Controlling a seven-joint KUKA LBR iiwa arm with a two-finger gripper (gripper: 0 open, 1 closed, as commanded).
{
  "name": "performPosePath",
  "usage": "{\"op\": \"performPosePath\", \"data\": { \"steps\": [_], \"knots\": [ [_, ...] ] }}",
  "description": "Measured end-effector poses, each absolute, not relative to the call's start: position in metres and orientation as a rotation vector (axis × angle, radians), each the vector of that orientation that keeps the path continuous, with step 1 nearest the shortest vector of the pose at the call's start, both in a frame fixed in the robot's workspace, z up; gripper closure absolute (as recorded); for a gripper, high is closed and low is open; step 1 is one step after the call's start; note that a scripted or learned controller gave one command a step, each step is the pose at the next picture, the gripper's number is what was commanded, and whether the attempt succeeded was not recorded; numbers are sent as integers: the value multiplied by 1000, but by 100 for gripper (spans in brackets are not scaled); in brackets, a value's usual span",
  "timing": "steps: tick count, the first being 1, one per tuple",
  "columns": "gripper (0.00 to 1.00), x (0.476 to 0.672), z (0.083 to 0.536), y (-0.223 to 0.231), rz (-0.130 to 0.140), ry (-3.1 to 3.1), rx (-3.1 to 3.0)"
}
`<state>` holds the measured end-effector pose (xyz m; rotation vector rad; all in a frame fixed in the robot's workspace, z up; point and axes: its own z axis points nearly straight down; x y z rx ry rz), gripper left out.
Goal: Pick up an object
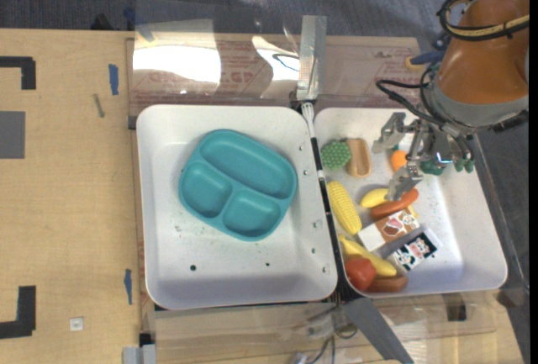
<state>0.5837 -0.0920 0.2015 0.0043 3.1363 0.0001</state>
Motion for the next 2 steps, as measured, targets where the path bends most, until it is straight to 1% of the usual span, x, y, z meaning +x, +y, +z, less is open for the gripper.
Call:
{"op": "performPosePath", "data": {
  "steps": [1, 2],
  "knots": [
    [0, 550, 118, -112, -3, 3111, -125],
    [0, 533, 112, -113, -21, 3075, 175]
  ]
}}
